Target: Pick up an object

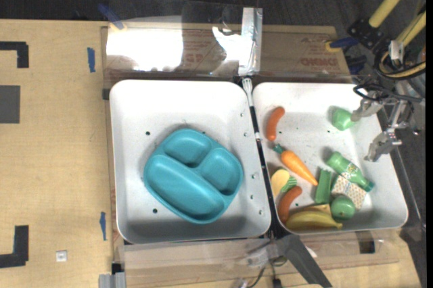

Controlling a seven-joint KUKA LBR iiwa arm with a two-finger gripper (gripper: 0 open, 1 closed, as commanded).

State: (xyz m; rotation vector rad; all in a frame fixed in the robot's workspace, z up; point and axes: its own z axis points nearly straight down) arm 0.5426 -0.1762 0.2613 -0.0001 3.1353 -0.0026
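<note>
Gripper [380,128] hangs at the far right side of the right bin [396,212], its two fingers apart and holding nothing. From there, the big teal plate [194,174] sits way off in the left bin [128,104]. The carrot [298,166] lies nearer. The small green ball [342,118] is closest, so I'd drop straight onto that.

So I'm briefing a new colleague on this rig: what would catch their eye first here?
Probably the big teal divided plate, alone in the left bin. Next, the bright heap of toy food in the right bin: an orange carrot near its middle, a yellow banana at the near edge and a green apple beside it. The gripper hangs over that bin's right side.
</note>
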